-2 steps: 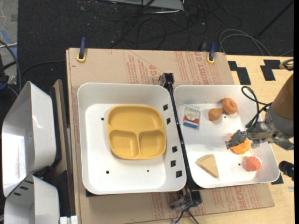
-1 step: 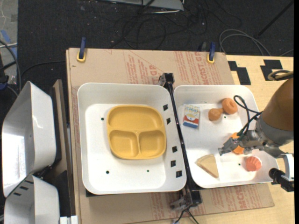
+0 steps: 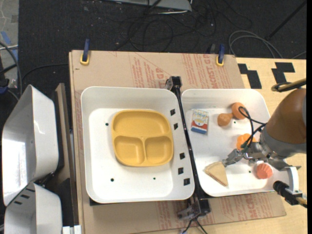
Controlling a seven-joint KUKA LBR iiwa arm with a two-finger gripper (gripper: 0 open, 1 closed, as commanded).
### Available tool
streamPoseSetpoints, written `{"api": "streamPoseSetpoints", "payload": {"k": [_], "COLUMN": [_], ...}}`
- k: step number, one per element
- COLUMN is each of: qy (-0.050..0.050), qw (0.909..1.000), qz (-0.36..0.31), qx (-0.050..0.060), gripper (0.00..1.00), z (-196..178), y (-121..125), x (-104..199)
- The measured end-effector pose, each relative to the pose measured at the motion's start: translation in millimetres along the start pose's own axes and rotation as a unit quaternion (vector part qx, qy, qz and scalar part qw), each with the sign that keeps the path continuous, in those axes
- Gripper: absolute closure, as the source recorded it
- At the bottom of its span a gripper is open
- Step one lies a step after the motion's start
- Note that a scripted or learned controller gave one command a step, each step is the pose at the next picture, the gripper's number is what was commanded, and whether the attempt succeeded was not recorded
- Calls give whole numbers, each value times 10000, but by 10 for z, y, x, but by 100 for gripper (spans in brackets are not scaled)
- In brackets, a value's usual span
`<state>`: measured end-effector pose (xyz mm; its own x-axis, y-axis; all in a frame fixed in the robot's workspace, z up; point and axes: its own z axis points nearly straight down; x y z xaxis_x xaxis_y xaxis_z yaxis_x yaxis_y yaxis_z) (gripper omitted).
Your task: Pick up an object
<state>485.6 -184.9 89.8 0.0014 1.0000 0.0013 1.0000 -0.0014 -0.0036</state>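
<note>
Approach step, nothing grasped yet. The arm [image 3: 287,126] reaches in from the right over the right bin [image 3: 258,97], and the gripper [image 3: 233,159] sits low over that bin's floor, just above the upper tip of a tan wedge [image 3: 218,173], which lies flat near the bin's front edge. The fingers look slightly apart with nothing between them, though they are small and dark here, so that is a loose read. The wedge seems the likeliest target since it is nearest the tips. Other candidates in the same bin: a red-orange piece [image 3: 263,170] just beside the wrist, an orange piece [image 3: 243,141] partly behind the cable, a brown peg-shaped toy [image 3: 231,115] toward the back, and a small blue and white carton [image 3: 199,121] near the divider. The left bin [image 3: 97,145] holds a yellow divided tray [image 3: 143,137], well apart from the gripper. Next move calls for: shifting the tips a little toward the front-left so they straddle the wedge, dropping to the floor, closing, then lifting. The wedge is flat and thin, so the fingers probably need to go right down to the bin floor or they will slide over it. The cable near the wrist could also brush the orange piece.
</note>
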Motion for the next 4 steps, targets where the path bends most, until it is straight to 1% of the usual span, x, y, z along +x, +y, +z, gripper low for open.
{"api": "streamPoseSetpoints", "payload": {"k": [1, 2, 3, 4], "qy": [-2, -16, -17, -18], "qw": [10000, 10000, 10000, 10000], "qz": [7, -26, -25, -27], "qx": [-13, -47, -44, -46], "gripper": [100, 100, 100, 100], "z": [-119, -730, -1185, -1646], "y": [7, 65, 148, 163], "x": [0, 51, 35, 33]}}
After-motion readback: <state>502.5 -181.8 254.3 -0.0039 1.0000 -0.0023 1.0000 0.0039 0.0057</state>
